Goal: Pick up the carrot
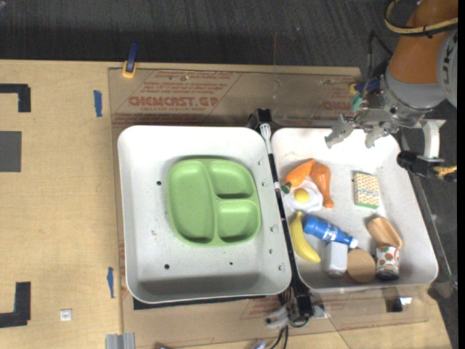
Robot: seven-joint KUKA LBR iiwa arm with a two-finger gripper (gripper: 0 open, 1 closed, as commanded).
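The orange carrot point(301, 171) lies in the right bin point(421, 224), near its left wall and towards the back, with its green end pointing at the divider. Another orange piece point(323, 185) and a fried egg toy point(306, 193) touch it. My gripper point(356, 134) hangs over the back of the right bin, up and to the right of the carrot and apart from it. Its two fingers are spread open with nothing between them.
The right bin also holds a banana point(302, 241), a blue bottle point(327, 231), a patterned box point(367, 189), a bread roll point(383, 231), a small can point(387, 262) and a brown ball point(360, 265). A green divided plate point(214, 201) sits in the left bin point(138, 217).
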